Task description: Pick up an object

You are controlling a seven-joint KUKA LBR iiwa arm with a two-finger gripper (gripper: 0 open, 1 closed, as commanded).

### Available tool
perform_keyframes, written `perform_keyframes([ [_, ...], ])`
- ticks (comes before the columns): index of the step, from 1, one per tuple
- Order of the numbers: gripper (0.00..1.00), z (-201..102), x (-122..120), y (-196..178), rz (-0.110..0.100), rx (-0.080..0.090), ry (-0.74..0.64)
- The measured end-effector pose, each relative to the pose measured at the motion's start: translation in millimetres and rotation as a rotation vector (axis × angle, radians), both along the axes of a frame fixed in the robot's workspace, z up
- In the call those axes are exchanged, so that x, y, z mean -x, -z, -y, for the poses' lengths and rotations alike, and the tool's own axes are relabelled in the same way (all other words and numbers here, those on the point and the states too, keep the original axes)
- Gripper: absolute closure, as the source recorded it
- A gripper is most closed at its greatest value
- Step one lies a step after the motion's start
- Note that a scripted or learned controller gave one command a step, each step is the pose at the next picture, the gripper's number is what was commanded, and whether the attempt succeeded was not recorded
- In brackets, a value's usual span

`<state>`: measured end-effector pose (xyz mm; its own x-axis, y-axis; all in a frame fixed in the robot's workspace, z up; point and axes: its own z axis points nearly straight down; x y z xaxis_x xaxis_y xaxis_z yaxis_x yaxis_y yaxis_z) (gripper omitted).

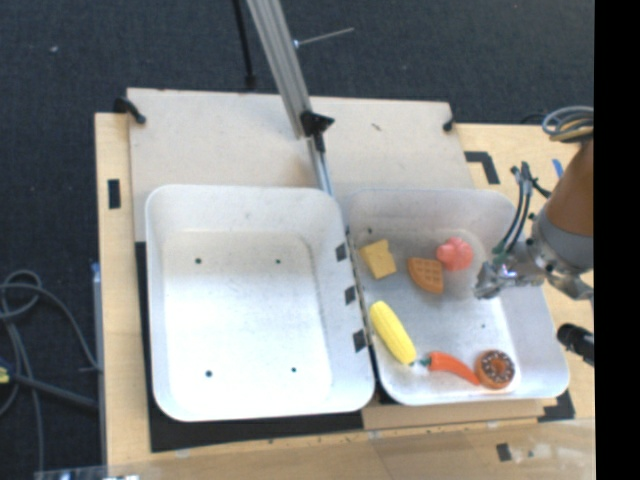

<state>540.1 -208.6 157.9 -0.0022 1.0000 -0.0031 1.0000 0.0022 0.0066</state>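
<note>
stage: early, nothing lifted yet | tool [487, 283]: low over right bin [530, 353], opening cannot be judged, no item seen in it | items: pink ball [455, 253] just beside tool, waffle [426, 274], corn [393, 332], carrot [452, 366] lying in bin | left: grasp and lift

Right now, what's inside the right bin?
The right bin holds a cheese wedge, waffle, pink piece, corn cob, carrot and round donut-like piece. The end effector covers some floor beneath it.
</note>
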Motion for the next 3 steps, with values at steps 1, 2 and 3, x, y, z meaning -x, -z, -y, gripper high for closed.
perform_keyframes([
  [1,1.00,-6.3,-1.5,-47.5,0.001,0.000,-0.002],
  [2,1.00,-4.7,-3.3,-102.1,0.002,0.001,-0.002],
  [3,1.00,-52.6,-32.6,-107.4,-0.003,-0.003,-0.005],
])
